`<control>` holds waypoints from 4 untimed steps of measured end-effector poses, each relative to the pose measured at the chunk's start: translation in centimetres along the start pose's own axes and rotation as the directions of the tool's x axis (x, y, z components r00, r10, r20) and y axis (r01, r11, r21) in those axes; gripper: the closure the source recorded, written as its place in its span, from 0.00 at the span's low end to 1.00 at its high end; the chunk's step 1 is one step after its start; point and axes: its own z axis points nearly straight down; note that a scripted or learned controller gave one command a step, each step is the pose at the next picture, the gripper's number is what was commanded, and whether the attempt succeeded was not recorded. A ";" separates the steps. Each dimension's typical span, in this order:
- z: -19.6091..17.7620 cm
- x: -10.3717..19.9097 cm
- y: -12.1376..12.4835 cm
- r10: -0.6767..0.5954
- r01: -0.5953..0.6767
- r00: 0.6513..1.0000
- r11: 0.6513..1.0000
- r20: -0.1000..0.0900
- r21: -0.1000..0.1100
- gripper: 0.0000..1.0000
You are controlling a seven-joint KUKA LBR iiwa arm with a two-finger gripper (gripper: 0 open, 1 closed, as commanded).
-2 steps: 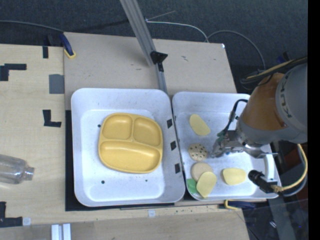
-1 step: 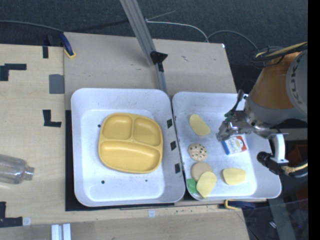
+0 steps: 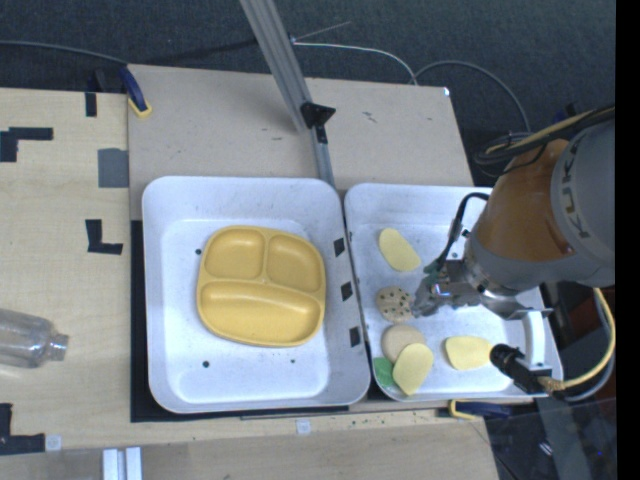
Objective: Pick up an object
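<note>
Camera view, near edge first, all placed from the speckled cookie lying in the right bin.

Nearest, in front of the cookie and by the bin's near wall: a pale yellow-green piece lying over a beige round piece, with a small green scrap touching its left side. In front and to the right of the cookie, apart from that cluster: a yellow oval piece.

Well to the left of the cookie and slightly nearer, out on the wooden part of the counter: a clear plastic bottle on its side.

Level with the cookie, just to its right: the gripper, down low in the right bin, hanging from the grey arm with its orange band. Spread or pressed together: cannot tell from this angle. Nothing seen pinched.

Left of the cookie, across the shared bin walls: a yellow divided plate flat in the middle of the left bin.

Beyond the cookie, near but apart: another yellow oval piece.

Farthest, beyond and left of the cookie: a slanted metal pole over the counter, and a blue-and-yellow clip at the counter's far left corner.
</note>
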 end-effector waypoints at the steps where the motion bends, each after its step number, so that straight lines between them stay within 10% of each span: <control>1: -3.2 6.3 -0.7 -0.006 0.006 1.000 1.000 -0.001 -0.006 1.00; 2: -3.1 7.5 6.2 -0.002 0.002 1.000 1.000 0.002 -0.008 1.00; 3: -3.1 12.1 6.1 -0.004 0.004 1.000 1.000 0.001 -0.004 1.00; 4: -18.3 14.1 11.0 -0.002 0.002 1.000 1.000 0.002 -0.015 1.00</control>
